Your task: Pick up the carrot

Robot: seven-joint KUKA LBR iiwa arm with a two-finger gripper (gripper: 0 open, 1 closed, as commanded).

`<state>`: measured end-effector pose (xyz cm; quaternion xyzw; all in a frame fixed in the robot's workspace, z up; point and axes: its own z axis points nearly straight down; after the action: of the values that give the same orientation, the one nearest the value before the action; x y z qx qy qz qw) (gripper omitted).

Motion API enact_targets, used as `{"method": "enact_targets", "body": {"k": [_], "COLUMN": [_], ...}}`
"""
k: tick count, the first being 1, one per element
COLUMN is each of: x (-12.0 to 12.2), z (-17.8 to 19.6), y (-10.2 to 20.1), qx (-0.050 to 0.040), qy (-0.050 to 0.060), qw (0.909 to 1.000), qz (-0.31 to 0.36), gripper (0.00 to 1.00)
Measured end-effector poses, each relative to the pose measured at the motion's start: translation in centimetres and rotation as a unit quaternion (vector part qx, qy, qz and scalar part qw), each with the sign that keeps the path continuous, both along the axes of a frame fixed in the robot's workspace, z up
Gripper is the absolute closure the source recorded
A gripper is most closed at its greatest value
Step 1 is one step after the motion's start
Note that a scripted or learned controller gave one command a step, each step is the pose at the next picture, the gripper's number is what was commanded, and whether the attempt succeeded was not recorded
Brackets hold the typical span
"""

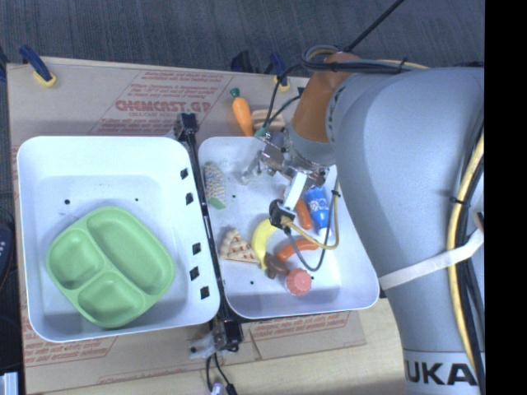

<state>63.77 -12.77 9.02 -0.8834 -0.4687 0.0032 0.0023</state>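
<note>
The grey arm (403, 179) is the biggest thing here, coming in from the right and bending over the right bin (354, 278), with its orange band just above the wrist. Under everything lies the desk (123, 97), covered with brown printed card. On it the left bin (49, 159) and the right bin sit side by side, their inner rims touching. The left bin holds a green plate (111, 266) with three sections, lying near its front-left corner. The claw (268, 161) hangs over the far part of the right bin, close to its far rim; whether it is open or closed cannot be told, and nothing is seen gripped in it. A jumble of small things lies below it in the right bin. There is a corn cob (215, 183) along the left wall, a tan wedge (236, 248) and a banana (262, 241) just beside each other in the middle, a blue pack (317, 206) toward the right, and a red round piece (298, 283) near the front. The carrot (241, 116), orange with a green tip pointing away, lies on the card outside both bins. It is just beyond the right bin's far-left corner, near the claw but apart from it.
</note>
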Motion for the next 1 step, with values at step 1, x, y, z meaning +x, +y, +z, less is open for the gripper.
{"method": "enact_targets", "body": {"k": [1], "x": [1.41], "z": [0.14], "y": [3.39], "qx": [0.0003], "qy": [-0.002], "qw": [0.9994], "qz": [0.035], "gripper": [0.00]}}
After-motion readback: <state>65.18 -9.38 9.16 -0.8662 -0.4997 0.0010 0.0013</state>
